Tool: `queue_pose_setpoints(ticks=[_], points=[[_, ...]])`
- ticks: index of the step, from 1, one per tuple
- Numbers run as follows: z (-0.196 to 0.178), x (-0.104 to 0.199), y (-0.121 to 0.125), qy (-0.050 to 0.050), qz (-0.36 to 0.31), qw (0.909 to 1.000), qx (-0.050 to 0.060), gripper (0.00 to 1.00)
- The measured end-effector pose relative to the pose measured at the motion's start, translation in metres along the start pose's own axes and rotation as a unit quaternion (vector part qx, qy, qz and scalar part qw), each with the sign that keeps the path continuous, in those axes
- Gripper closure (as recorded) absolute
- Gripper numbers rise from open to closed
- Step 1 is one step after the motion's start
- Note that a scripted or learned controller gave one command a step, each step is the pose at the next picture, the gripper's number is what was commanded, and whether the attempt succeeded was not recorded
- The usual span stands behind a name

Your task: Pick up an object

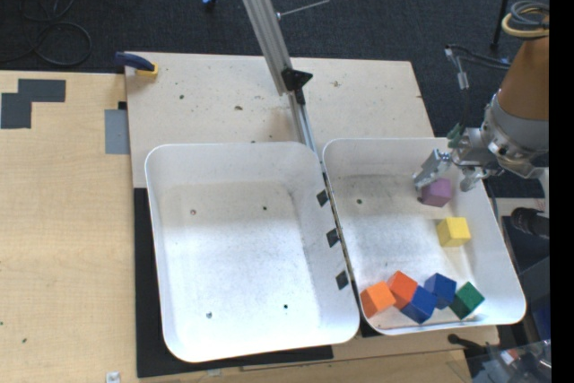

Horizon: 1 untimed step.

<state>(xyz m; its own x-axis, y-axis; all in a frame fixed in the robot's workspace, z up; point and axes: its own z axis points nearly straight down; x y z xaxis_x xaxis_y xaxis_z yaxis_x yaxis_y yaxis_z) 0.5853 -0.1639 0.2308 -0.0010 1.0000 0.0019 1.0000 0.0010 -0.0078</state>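
Tool (446,172) hangs over the right bin (502,238) with a purple block (437,192) under it; grip cannot be confirmed, so the block may drop.

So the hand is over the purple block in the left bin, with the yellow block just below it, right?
Not quite: the camera view shows the hand over the purple block in the right bin, not the left. The yellow block does sit just below it.
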Motion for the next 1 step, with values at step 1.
queue_pose_setpoints(ticks=[1], points=[[0.064, -0.0036, -0.0009, 0.0, 0.001, 1.0, 0.001, 0.0]])
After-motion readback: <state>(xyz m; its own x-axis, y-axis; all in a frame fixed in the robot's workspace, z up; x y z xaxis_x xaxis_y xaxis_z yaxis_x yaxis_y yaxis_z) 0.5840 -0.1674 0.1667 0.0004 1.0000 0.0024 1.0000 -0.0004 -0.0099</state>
